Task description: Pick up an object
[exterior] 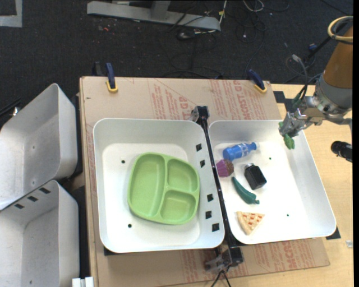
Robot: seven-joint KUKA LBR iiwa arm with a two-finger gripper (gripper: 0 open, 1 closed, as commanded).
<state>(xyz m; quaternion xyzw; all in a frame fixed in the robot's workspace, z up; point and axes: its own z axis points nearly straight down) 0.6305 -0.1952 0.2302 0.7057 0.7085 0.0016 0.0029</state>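
- The pincer (289, 133) is hanging at the far right corner of the right bin (314, 190), just over its rim, with a small green object (289, 140) sitting between its fingertips; it is gripping that piece.
- The grey arm (331, 98) is reaching in from the right, its orange band (340, 61) showing at the far right edge.
- Inside the right bin, a blue bottle (239, 151) is lying on its side near the far left part, with a small purple object (225, 167) just beside it on the near side.
- A black object (255, 176) is resting near the bin's middle, and a dark green long piece (244, 190) is lying tilted just beside it, nearer and to the left.
- A toy pizza slice (249, 221) is lying at the near left part of that bin, apart from the others.
- The left bin (112, 168) is holding a light green divided plate (164, 188) with three compartments, lying flat at its centre.
- A black divider strip (212, 179) is running between the two bins.
- Both bins are sitting on a brown cardboard sheet (168, 98) with red print, clamped at the far edge by two blue and yellow clamps (111, 77).
- The desk (342, 185) is showing pale wood at the right.
- Two more white bins (33, 146) are standing tilted at the left, off the cardboard.
- The floor (56, 39) at the far side is looking dark, with cables (247, 17) and a grey metal frame (151, 14) lying across it.
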